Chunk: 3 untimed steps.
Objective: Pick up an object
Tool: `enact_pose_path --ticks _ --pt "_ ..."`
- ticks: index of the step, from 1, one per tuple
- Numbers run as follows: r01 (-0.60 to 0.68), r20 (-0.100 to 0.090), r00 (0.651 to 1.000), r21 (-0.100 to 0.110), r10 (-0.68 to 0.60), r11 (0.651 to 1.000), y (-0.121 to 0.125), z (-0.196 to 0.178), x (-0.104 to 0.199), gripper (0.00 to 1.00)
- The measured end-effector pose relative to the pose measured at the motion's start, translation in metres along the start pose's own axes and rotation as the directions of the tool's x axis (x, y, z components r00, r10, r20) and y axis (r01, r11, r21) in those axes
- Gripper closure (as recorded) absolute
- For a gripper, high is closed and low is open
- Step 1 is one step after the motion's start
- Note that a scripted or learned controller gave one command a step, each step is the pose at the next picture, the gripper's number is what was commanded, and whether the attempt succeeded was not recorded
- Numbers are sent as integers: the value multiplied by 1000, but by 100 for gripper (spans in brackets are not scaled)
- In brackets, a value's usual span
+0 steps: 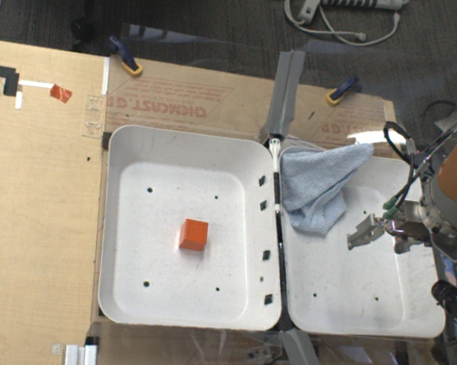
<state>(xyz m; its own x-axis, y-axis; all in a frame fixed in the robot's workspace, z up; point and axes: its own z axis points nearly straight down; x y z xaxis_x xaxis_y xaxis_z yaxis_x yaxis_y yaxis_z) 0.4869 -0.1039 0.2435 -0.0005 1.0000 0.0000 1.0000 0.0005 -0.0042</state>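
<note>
An orange-red block (194, 235) lies near the middle of the left bin (126, 206). A crumpled light blue cloth (321, 185) rests in the back left corner of the right bin (361, 314), draped partly over the divider. My gripper (368, 234) hangs over the right bin, to the right of the cloth and apart from it. Nothing shows between its fingers.
The arm's wrist with cables (451, 188) reaches in over the right bin's right side. Two clamps (126, 58) (343, 90) hold the cardboard behind the bins. A wooden board (20, 193) lies left of the bins.
</note>
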Motion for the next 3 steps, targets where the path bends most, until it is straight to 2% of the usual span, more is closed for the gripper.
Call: enact_pose_path --ticks 1,2,3 --pt "278 0 961 -2 -278 961 27 97 -45 0" --pt "440 0 898 -2 -440 898 44 152 -42 0" --pt "607 5 794 -5 -607 794 114 151 -29 0"
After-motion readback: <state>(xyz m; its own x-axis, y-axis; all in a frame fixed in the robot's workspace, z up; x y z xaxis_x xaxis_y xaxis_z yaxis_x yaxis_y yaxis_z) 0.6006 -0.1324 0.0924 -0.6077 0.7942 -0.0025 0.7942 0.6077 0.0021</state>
